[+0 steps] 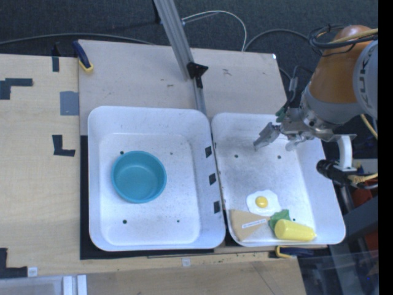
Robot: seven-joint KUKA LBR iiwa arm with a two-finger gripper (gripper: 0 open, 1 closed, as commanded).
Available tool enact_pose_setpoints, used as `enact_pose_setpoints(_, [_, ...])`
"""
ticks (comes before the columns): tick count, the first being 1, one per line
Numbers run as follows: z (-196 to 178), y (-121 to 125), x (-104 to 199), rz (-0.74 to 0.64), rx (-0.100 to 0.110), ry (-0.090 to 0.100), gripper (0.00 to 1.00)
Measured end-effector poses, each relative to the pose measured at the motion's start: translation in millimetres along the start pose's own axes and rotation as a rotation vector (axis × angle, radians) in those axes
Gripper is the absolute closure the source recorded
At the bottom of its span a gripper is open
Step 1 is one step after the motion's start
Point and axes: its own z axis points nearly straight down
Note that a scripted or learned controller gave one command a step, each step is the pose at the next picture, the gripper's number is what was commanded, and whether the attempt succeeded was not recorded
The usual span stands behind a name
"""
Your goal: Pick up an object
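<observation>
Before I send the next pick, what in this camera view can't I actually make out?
- Gripper: small and blurred above the right bin; whether anything sits between its parts is unreadable.
- Green item: mostly hidden by the yellow toy; identity unclear.
- Tan wedge: its label is too small to read.
- Arm: cut off by the right edge.
</observation>
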Motion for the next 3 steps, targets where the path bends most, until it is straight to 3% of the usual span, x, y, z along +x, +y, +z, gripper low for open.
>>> enact_pose_setpoints(1, [-0.1,0.1,0.0,0.000,-0.001,0.000,0.00])
enact_pose_setpoints(3, [113.4,-4.1,3.9,0.002,0.006,-0.001,0.00])
